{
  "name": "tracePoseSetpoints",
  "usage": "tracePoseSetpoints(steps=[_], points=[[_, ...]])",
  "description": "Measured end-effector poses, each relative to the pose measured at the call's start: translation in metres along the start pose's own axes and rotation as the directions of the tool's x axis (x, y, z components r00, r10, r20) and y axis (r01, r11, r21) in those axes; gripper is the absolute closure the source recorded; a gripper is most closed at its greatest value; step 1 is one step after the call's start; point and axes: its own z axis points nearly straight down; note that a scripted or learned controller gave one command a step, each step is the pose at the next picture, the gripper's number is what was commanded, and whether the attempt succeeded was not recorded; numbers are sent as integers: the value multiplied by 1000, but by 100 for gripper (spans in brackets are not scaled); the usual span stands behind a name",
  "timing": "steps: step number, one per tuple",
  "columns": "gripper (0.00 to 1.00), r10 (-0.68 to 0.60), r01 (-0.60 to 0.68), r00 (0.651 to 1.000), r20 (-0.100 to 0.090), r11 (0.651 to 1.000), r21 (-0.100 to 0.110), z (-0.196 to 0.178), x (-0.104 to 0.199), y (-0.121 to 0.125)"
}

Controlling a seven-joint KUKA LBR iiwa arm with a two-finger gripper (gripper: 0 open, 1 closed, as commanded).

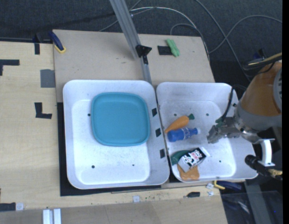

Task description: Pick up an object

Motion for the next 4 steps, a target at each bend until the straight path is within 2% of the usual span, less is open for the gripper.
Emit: tracePoseSetpoints(steps=[1, 2, 4], points=[[100, 0, 0, 1000, 0, 1000, 0, -47, -1, -8], [100, 0, 0, 1000, 0, 1000, 1, -74, -1, -8], [100, -4, 4, 1000, -2, 1000, 3, -90, 88, 38]])
